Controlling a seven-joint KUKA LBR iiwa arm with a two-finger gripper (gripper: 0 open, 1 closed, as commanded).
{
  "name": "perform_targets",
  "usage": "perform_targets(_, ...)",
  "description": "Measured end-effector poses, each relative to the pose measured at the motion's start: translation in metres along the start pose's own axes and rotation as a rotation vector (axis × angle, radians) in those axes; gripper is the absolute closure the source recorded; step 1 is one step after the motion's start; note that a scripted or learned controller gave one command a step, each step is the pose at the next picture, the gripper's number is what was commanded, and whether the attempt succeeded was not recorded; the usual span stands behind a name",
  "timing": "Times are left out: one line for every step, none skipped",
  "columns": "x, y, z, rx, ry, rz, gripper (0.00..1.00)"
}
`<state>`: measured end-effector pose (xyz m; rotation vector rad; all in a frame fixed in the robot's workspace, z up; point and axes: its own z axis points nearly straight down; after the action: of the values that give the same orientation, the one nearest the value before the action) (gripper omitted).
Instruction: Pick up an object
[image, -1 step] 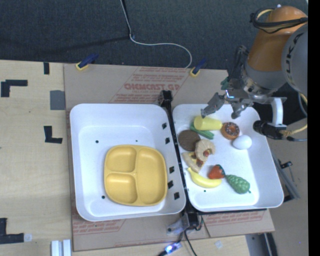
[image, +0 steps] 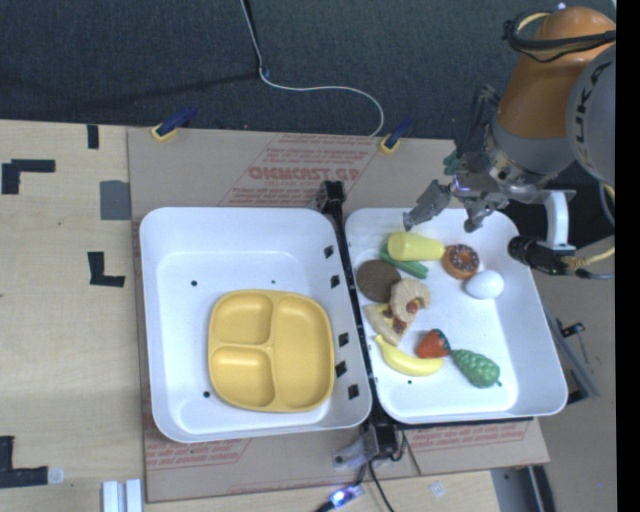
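one gripper (image: 447, 209) spread open above corn (image: 414, 246).

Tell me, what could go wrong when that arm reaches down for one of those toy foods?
1. The toys lie crowded: the brown round cookie, the tan sandwich piece and the yellow corn cob touch or nearly touch, so the tool might nudge neighbours or pinch two together.
2. The smooth white egg could roll away if pushed.
3. The yellow banana lies flat on the right white bin's floor, so the tool could slide off it.
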<state>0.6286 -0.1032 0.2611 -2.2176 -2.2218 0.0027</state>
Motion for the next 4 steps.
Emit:
perform_targets(0.003,0.001,0.065,0.006,-0.001,0.000,0.00)
perform_targets(0.010,-0.007,0.126,0.006,0.000,0.000,0.00)
perform_targets(0.011,-0.008,0.179,0.002,-0.002,0.000,0.00)
perform_targets(0.004,-0.006,0.161,-0.010,-0.015,0.004,1.00)
